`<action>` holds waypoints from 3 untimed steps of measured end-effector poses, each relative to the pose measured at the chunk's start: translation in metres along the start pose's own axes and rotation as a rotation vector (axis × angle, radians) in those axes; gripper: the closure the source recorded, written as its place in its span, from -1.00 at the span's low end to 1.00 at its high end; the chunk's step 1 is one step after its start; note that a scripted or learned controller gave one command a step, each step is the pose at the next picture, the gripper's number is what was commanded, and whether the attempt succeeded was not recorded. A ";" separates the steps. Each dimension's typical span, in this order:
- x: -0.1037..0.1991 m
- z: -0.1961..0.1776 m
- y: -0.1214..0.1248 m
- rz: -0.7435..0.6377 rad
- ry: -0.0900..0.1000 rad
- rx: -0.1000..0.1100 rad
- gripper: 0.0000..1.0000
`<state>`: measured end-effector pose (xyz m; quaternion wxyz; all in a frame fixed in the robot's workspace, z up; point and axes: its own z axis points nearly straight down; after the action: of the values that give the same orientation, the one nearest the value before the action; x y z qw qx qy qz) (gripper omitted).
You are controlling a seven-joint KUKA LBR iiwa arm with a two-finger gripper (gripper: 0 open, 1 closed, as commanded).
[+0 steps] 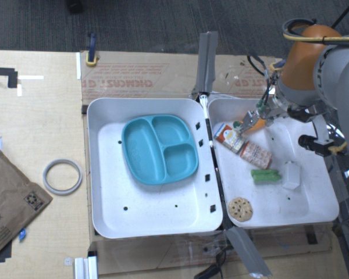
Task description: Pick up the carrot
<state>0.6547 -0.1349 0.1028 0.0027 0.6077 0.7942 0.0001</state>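
1. Although red lettering ran across the cardboard sheet [145,74] behind the bins, it lay reversed and could not be read with confidence; the brown box [9,202] at the left edge bore dark print ending in "BOX".
2. Pale wood formed the tabletop [35,127], with a tape ring [62,175] lying on it and dark carpet beyond.
3. Within the left bin [104,214] sat a teal divided plate [160,149].
4. Within the right bin [314,211] lay a snack packet [242,146], a green piece [265,175] and a cookie [239,208].
5. At that bin's far side, the tool [255,121] appeared clamped on the carrot [253,125], whose orange showed at the fingertips.
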 end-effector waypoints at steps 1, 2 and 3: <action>0.017 -0.040 -0.014 -0.353 0.003 0.001 -1.00; 0.018 0.004 0.012 -0.331 -0.005 -0.006 -1.00; 0.018 -0.007 0.014 -0.330 -0.005 -0.011 1.00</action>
<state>0.6631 -0.1138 0.1094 0.0080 0.4690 0.8832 0.0024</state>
